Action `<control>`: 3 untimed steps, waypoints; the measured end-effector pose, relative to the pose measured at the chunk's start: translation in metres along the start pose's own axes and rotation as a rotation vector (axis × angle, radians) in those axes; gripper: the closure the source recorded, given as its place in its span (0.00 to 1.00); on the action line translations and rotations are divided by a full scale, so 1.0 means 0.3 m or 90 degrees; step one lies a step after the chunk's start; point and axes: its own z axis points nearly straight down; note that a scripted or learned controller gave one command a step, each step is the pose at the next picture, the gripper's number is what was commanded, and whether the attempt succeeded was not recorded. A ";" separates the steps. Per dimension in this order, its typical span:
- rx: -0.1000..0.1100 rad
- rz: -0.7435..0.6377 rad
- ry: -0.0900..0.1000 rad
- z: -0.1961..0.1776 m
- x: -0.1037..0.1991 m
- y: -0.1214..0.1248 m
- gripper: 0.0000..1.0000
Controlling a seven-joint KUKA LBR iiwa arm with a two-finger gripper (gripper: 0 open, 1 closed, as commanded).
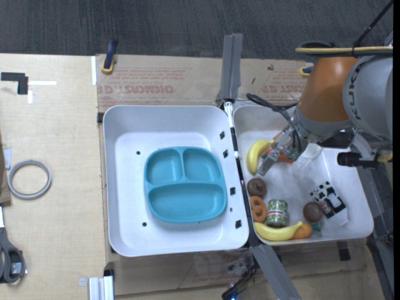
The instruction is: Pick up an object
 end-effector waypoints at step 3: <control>0.001 0.247 0.000 0.001 -0.003 -0.221 0.00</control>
